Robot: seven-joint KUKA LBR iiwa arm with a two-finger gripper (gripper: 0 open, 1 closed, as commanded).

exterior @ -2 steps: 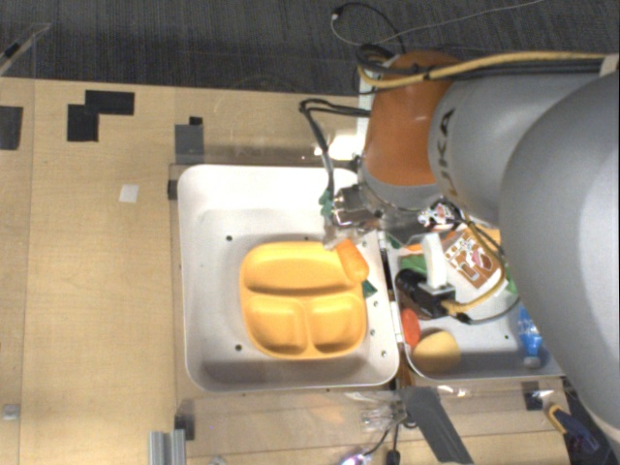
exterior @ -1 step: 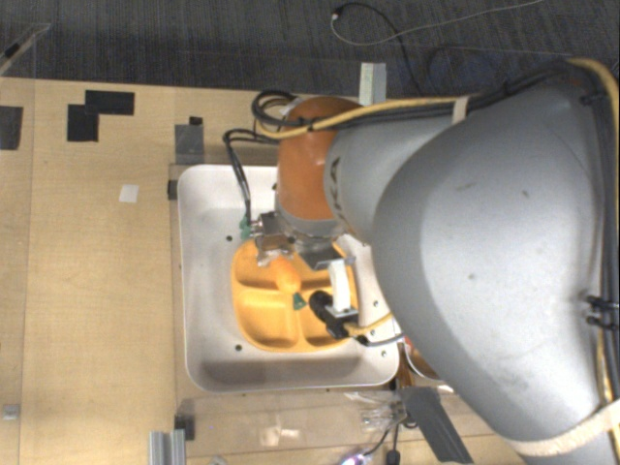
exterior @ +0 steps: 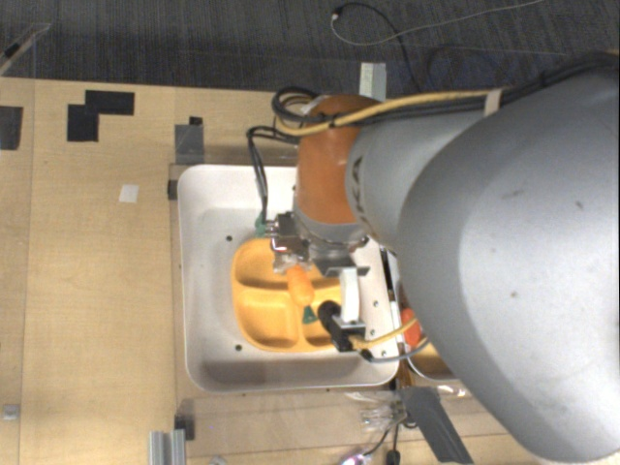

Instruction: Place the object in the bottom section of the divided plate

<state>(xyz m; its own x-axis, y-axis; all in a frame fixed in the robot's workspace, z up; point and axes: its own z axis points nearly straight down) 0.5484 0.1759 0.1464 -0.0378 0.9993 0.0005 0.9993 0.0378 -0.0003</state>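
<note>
Camera view gives you the wooden tabletop [exterior: 87, 289] from above, with a shallow white bin [exterior: 208, 260] near its middle and the big grey arm [exterior: 504, 250] reaching in from the right, covering much of the bin's right side. You can see the orange band [exterior: 325, 177] of the arm over the bin's far edge, and below it the gripper [exterior: 302, 277] hanging over a yellow divided plate [exterior: 257, 303]. The plate lies in the bin's middle, a little toward the near edge, and its ridges split it into sections; you see one section toward the far side and one toward the near side, while the right part is hidden under the wrist. A small orange carrot-like object [exterior: 299, 284] with a touch of green at its lower end sits just under the gripper, over the plate's central ridge on its right half. You cannot tell whether the fingers are spread or closed, nor whether the object is between them or simply lying on the plate, because the wrist hardware covers that spot. A black cable [exterior: 260, 177] loops from the wrist across the bin's far edge, and a yellow hose [exterior: 417, 103] runs along the arm. Black patches [exterior: 97, 112] mark the tabletop's far left corner, and a dark carpet [exterior: 194, 17] lies beyond the far edge.
</note>
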